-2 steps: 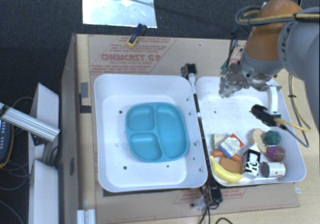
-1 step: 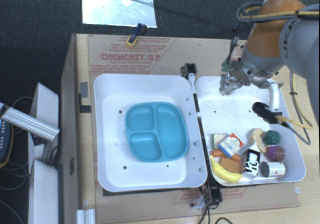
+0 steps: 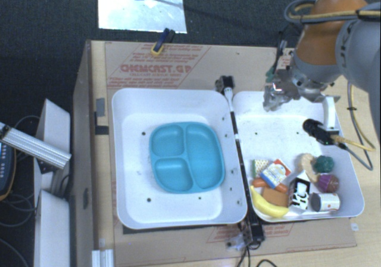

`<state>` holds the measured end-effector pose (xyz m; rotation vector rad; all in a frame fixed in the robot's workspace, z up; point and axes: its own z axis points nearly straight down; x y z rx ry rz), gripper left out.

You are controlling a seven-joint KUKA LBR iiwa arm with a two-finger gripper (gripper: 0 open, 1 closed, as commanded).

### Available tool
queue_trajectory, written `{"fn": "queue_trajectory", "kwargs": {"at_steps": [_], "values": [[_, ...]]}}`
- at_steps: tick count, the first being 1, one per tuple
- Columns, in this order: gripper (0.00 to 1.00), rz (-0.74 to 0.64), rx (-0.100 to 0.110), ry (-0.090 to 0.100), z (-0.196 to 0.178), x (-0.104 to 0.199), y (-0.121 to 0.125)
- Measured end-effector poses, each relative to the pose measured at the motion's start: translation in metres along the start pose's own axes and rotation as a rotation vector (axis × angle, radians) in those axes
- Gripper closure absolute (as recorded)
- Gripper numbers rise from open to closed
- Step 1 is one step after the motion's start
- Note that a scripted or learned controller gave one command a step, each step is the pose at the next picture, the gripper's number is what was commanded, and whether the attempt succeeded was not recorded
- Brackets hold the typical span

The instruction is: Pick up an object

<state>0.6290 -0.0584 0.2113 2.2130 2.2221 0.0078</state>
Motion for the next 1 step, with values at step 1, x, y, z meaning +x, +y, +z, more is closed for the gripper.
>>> {"fn": "queue_trajectory", "kwargs": {"at_steps": [1], "values": [[1.0,-0.001,-0.002,0.001,-0.0108,0.0001,0.0009]]}}
